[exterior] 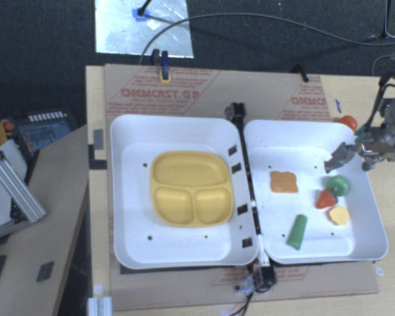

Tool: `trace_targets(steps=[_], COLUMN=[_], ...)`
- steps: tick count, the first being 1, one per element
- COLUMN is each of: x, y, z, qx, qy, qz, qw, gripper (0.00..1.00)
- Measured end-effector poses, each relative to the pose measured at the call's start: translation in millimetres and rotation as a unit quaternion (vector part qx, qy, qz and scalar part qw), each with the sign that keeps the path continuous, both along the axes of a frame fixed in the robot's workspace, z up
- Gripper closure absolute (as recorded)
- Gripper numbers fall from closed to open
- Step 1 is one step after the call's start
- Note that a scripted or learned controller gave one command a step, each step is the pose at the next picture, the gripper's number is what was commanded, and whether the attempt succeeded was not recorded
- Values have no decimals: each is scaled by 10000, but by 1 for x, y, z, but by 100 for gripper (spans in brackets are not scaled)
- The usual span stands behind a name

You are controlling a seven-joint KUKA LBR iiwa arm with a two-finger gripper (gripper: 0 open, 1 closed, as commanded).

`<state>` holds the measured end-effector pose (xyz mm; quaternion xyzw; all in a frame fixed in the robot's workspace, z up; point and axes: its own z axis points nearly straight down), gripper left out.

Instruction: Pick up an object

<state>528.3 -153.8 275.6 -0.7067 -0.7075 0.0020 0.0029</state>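
Camera view from above takes in a desk (99, 242) carrying two shallow white bins side by side. The left bin (128, 176) holds a yellow divided tray (191, 188) with one long compartment at the far side and two smaller ones nearer the camera. The right bin (365, 242) holds the small play-food pieces: an orange toast-shaped slice (284, 182) near the middle, a green cylinder (296, 232) lying tilted toward the near wall, and a tight cluster at the right made up of a green round piece (338, 185), a red strawberry-like piece (325, 199) touching it, and a yellow piece (339, 215) just beside them. An orange-red ball (347, 122) sits outside the bin by its far right corner. The gripper (345, 153) reaches in from the right, hanging over the right bin's far right part, just above the green round piece. Its two dark fingers look spread apart, and nothing sits between them.
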Motion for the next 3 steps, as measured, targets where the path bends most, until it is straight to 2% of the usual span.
trace_targets(steps=[1, 3], x=[2, 9], y=[0, -1], z=[5, -116], qx=[-9, -2], qy=[-45, -21], qz=[11, -1], qw=[10000, 10000], gripper=[0, 0])
